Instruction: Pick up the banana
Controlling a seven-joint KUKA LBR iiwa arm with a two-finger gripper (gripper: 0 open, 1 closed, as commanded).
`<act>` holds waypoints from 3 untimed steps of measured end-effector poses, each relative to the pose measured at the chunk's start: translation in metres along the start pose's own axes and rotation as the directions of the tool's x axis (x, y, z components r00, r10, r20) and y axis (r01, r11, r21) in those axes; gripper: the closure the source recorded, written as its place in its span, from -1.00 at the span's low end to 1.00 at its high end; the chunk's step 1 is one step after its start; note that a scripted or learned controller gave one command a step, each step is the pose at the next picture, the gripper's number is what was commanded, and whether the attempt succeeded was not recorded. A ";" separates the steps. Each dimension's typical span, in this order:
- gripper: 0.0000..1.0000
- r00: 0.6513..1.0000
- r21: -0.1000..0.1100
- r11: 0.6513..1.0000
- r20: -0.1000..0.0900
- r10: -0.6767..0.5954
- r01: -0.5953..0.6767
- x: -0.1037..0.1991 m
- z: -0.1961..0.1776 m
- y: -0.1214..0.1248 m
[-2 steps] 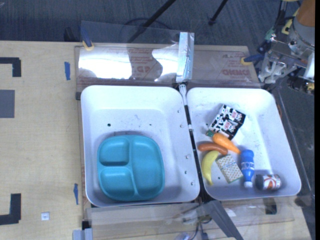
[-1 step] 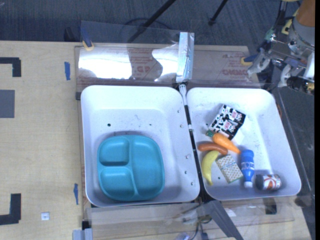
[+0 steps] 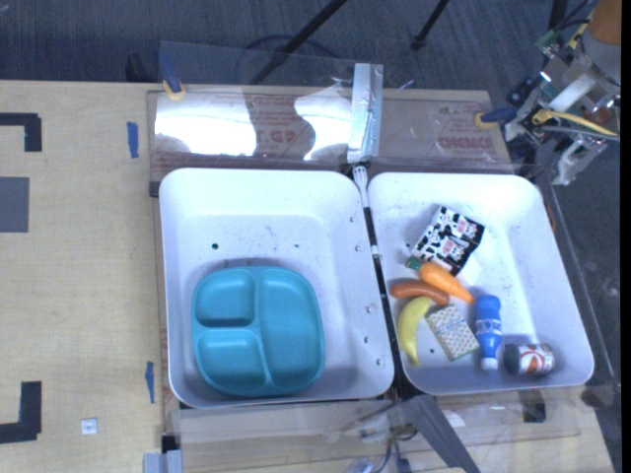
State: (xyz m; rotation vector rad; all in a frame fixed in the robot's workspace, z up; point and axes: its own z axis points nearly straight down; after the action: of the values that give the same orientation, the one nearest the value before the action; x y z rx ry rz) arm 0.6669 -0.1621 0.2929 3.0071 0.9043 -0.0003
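The yellow banana (image 3: 409, 329) lies in the right bin (image 3: 513, 200), near its front left corner, curved and lengthwise along the divider. Its upper end rests under the orange carrot (image 3: 435, 283), and a pale checkered pad (image 3: 455, 334) lies against its right side. My gripper (image 3: 569, 162) hangs at the far right, above and just outside the right bin's back right corner, well away from the banana. Cables and the wrist blur it, and nothing shows in it.
Sharing the right bin are a black-and-white patterned box (image 3: 449, 236), a blue bottle (image 3: 487, 328) and a small can (image 3: 530, 360). The left bin (image 3: 197, 205) holds a teal divided plate (image 3: 258, 329). A metal bar (image 3: 365, 111) stands behind the divider.
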 end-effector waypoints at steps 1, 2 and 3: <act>-1.00 1.000 0.001 1.000 0.000 -0.001 0.001 0.000 0.000 0.000; -1.00 1.000 0.001 1.000 0.000 0.000 0.000 0.000 0.000 0.000; -1.00 1.000 0.001 1.000 0.000 0.000 0.000 0.000 0.000 0.000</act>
State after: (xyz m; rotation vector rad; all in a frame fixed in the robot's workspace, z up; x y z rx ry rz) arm 0.6670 -0.1615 0.2928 3.0076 0.9050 -0.0010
